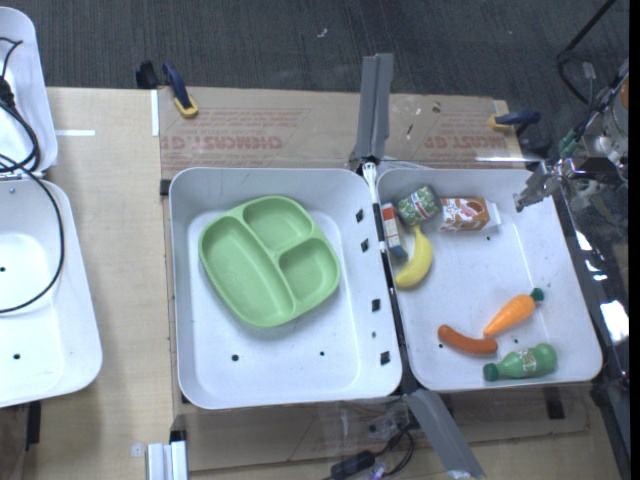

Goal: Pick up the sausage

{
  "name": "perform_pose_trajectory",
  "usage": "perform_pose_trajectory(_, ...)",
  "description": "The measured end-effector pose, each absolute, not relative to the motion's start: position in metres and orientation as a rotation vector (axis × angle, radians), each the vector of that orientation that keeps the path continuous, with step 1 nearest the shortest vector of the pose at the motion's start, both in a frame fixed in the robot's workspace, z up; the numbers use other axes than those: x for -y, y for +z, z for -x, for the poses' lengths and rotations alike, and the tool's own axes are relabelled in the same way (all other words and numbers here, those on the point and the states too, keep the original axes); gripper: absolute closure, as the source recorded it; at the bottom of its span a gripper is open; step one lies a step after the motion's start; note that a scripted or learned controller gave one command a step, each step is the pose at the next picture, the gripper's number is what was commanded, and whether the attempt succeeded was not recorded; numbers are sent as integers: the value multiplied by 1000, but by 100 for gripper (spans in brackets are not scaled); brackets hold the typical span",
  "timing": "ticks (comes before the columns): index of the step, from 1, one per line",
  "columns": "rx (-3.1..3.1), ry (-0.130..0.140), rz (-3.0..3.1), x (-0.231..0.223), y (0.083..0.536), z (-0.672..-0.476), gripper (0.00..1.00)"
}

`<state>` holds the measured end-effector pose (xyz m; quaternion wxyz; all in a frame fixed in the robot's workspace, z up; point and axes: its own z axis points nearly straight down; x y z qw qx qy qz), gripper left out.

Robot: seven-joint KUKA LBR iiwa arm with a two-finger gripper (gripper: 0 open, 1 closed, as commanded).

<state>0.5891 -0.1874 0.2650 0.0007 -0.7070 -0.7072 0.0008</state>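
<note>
From above, two white bins sit on the worktop (120,268): the left bin (190,358) holds one smooth green plate (270,260) with three parts. The right bin (560,298) holds one curved orange-red sausage (467,340) near its front, touching one carrot (512,312), beside one green bottle (521,362); farther back lie one banana (416,260), one can (418,206) and one carton (464,214). The end effector (540,183) hangs at the right bin's far right corner, and I cannot tell how wide it is.
</note>
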Motion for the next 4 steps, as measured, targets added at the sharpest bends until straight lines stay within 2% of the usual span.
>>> perform_pose_trajectory(1, 2162, 4, 2274, 146, 149, -491, 0)
perform_pose_trajectory(2, 2002, 2, 2419, 162, 153, -478, 0)
perform_pose_trajectory(3, 1894, 5, 2502, 107, 103, -477, 0)
perform_pose_trajectory(4, 1894, 4, 2502, 107, 103, -477, 0)
